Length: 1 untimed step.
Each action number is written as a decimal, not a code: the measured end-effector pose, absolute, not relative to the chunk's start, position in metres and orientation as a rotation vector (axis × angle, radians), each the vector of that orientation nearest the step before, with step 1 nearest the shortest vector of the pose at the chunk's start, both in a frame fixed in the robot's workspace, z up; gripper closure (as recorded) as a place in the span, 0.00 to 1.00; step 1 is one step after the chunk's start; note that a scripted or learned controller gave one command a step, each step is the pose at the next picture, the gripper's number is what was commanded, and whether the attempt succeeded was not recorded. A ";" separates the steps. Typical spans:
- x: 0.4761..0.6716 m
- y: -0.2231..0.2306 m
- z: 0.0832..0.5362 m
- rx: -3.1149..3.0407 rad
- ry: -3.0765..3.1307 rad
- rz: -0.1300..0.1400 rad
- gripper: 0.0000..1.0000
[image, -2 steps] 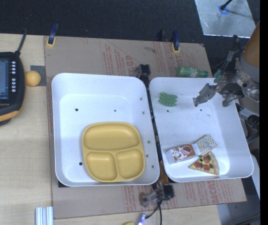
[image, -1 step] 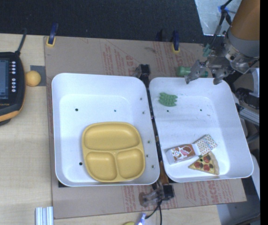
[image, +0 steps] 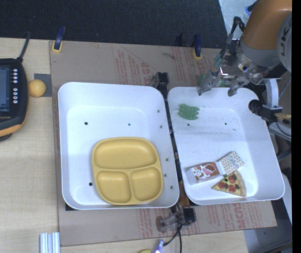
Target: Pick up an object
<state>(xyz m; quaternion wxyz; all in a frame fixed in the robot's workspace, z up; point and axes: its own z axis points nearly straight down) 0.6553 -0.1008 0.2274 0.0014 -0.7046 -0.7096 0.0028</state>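
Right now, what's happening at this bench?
The arm's gripper hangs open over the far edge of the right bin, with nothing between its fingers. In that bin lie a green toy, a small snack box and a pizza slice. A yellow divided tray sits in the left bin.

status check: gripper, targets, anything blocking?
Gripper open, holding nothing, above right bin's far rim. Green item, snack packet, pizza slice lie loose inside. Nothing blocking.
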 end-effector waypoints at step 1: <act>0.656 -0.070 0.191 -2.213 -2.226 0.008 0.00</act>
